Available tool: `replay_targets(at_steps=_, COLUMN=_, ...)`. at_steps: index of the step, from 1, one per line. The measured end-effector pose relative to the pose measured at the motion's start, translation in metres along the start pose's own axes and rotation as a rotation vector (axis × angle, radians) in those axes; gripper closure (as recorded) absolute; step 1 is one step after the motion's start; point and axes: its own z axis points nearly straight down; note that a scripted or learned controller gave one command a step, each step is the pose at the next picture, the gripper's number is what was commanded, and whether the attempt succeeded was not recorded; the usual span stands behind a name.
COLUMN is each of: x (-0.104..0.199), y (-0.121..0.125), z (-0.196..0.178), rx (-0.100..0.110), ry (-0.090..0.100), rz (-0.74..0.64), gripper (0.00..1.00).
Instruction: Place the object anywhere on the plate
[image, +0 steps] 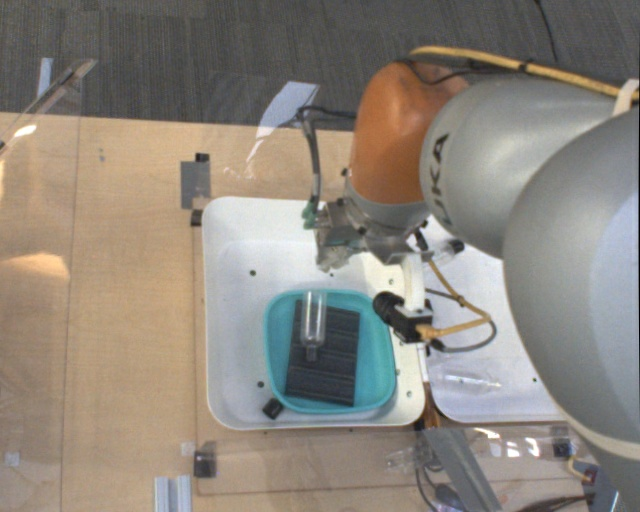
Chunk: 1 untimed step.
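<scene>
One teal plate (380, 375) in left bin (225, 330), holding dark ridged block (325, 365)

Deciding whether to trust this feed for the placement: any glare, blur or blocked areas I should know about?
Camera view: glare streaks on the clear sheet over the bench at left; the arm looms large and soft, hiding most of the right bin; the teal plate and the dark object on it are evenly lit and fairly sharp; the gripper fingers look faint, slightly blurred.
</scene>
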Motion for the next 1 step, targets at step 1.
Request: replay_targets(at_steps=1, x=0.0001, y=0.0000, z=0.0001, rx=0.000, ry=0.000, rz=0.000, gripper=0.00)
